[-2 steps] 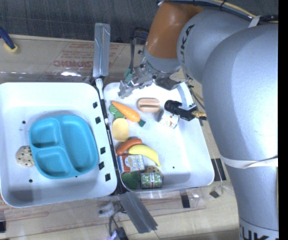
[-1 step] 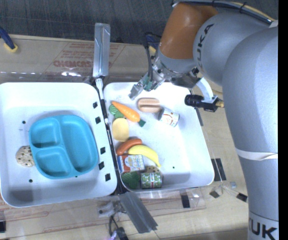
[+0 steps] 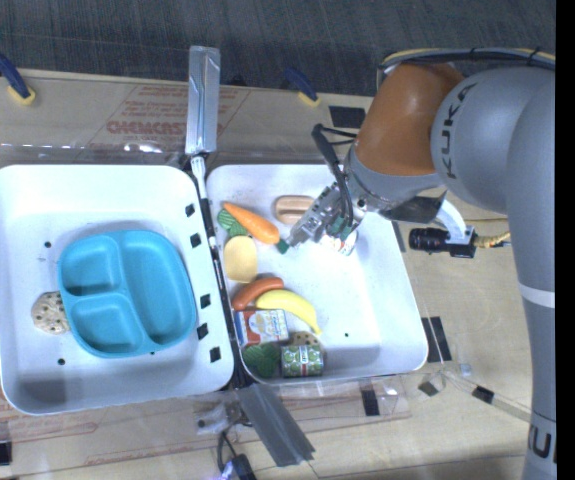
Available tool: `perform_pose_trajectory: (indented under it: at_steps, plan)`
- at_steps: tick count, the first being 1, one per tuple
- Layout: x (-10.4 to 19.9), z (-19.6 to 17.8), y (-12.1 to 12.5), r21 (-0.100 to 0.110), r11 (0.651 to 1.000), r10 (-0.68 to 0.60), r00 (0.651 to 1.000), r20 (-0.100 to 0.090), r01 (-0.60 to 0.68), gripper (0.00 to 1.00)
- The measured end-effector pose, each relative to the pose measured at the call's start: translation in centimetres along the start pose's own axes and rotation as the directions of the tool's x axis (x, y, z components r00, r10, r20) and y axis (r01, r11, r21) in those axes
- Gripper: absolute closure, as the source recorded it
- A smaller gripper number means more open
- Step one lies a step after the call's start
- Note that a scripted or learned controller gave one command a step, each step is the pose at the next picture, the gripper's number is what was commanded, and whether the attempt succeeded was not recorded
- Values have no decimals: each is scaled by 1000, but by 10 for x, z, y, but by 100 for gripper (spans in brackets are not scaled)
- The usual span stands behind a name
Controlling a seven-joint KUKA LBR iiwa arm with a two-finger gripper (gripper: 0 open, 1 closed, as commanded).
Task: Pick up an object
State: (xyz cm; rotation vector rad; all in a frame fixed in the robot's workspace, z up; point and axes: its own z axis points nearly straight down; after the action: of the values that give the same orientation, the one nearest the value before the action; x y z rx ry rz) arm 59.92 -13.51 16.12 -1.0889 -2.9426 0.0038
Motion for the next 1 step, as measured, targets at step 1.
perform_pose_trajectory:
  at_steps: [1]
  plan:
    - [-8, 69, 35, -1, 972, 234, 972, -1, -234, 100]
